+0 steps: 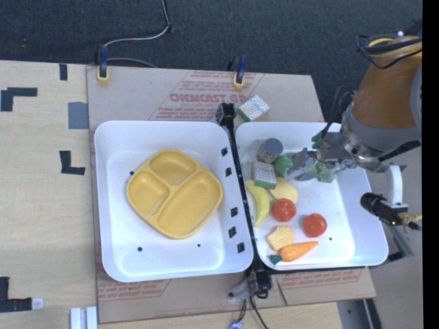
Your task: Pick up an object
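Toy food (285, 210) crowds the right bin's (357, 249) left side. Gripper (307, 166) hovers near its far edge. Claw state: cannot tell.

This is a robotics lab, set up as a test bench rather than a kitchen. Two white bins (103, 184) sit side by side on a cardboard sheet (199, 94) held to the wooden bench (34, 204) by clamps (103, 70) at the far edge. Black tape marks (68, 162) lie on the bench to the left. A cable (161, 19) runs over dark carpet (274, 19) beyond. The right bin holds toy food (298, 251), the left a yellow plastic plate (175, 192). A grey and orange arm (387, 94) reaches in from the right.
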### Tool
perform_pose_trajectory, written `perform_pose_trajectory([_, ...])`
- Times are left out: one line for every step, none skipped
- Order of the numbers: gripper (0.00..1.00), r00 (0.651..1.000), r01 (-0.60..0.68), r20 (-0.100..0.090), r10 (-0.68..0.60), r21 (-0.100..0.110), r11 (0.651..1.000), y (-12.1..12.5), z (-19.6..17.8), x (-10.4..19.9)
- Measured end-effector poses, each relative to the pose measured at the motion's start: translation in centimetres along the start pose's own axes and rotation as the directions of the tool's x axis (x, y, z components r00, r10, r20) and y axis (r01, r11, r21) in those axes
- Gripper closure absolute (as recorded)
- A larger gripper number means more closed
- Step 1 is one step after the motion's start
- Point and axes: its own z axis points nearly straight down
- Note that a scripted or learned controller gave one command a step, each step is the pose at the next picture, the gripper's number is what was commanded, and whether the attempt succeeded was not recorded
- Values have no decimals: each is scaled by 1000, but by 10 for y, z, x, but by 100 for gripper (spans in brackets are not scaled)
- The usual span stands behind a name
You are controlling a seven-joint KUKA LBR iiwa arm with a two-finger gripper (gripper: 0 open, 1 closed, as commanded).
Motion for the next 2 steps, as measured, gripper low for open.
perform_pose_trajectory([0,1000,-2,0,2,3,1000,-9,95,-45])
perform_pose_trajectory([0,1000,-1,1,1,-4,1000,45,166,-23])
